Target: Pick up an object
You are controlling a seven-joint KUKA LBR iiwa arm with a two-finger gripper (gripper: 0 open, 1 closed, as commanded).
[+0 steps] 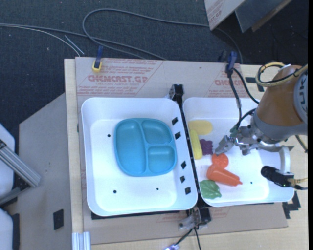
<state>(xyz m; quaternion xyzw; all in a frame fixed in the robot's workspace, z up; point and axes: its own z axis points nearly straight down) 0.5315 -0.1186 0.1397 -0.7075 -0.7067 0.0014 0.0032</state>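
In the right bin [254, 191] lie several toy foods: a yellow piece [197, 135] against the left wall, purple grapes [206, 146] beside it, an orange carrot [223, 176] with a small red-orange piece [220, 159] just above it, and a green piece [210, 189] at the front left. My gripper [234, 146] hangs over the middle of this bin, just right of the grapes and above the red-orange piece. It is open, and I see nothing between its fingers.
The left bin [98, 161] holds a blue divided plate [145, 146]. A black divider with clips [182, 146] runs between the bins. Cables [112, 29] lie on the floor behind the bench, and a cardboard box [222, 10] stands at the back right.
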